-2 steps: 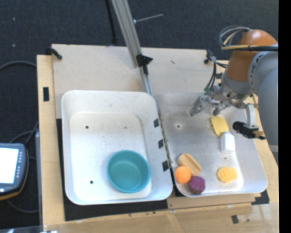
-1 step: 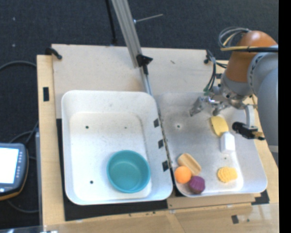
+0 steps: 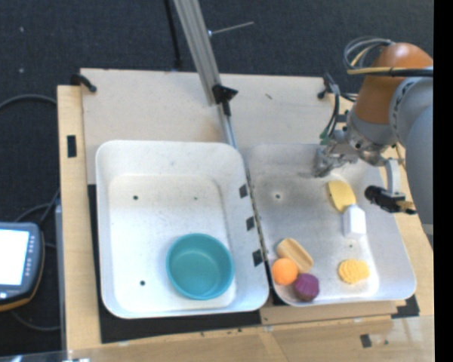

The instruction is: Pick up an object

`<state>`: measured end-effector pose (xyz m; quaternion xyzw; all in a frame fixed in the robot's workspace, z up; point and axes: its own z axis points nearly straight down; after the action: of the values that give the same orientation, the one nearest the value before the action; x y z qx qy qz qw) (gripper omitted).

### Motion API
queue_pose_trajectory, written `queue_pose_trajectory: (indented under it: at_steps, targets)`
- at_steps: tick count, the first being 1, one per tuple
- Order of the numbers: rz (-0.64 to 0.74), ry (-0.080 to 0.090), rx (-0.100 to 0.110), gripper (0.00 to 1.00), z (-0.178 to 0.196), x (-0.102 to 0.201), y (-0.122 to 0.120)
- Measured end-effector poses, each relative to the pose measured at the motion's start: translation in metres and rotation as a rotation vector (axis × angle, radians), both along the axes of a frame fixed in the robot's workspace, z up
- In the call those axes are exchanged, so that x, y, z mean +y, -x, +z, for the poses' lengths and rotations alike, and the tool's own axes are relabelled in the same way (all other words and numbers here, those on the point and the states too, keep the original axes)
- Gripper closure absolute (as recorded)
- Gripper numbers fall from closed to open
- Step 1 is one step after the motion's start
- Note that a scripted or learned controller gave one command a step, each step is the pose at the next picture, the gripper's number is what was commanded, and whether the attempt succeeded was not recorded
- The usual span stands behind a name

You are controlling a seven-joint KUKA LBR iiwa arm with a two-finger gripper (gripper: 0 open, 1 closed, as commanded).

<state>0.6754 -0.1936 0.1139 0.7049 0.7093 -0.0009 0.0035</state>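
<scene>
Overhead, the grey two-finger gripper (image 3: 326,161), its opening impossible to tell, is hovering just beside the yellow rectangular sponge block (image 3: 340,194), risking a nudge rather than a grasp.

Two white bins sit side by side on the worktop (image 3: 158,104). The left bin (image 3: 128,164) has a teal bowl (image 3: 200,265) sitting upright near its front edge. The right bin (image 3: 287,179) holds the rest: a yellow block (image 3: 340,194) with a small white piece (image 3: 354,222) just beside it, a tan bread-roll-looking thing (image 3: 295,253) touching an orange ball (image 3: 285,271), a purple ball (image 3: 306,286) right next to that, and a bumpy yellow piece (image 3: 353,271) off on its own. The arm's end effector (image 3: 326,161) is low over the right bin's far side, near the yellow block. Can't tell much about its tip, too blurry.
</scene>
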Motion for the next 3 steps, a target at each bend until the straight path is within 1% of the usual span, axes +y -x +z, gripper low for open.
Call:
queue_pose_trajectory:
  at_steps: [1, 3]
  targets:
    - [-0.005, -0.004, -0.004, 1.0, 0.06, 0.004, 0.006]
    - [-0.003, -0.004, -0.003, 1.0, 0.15, 0.006, 0.003]
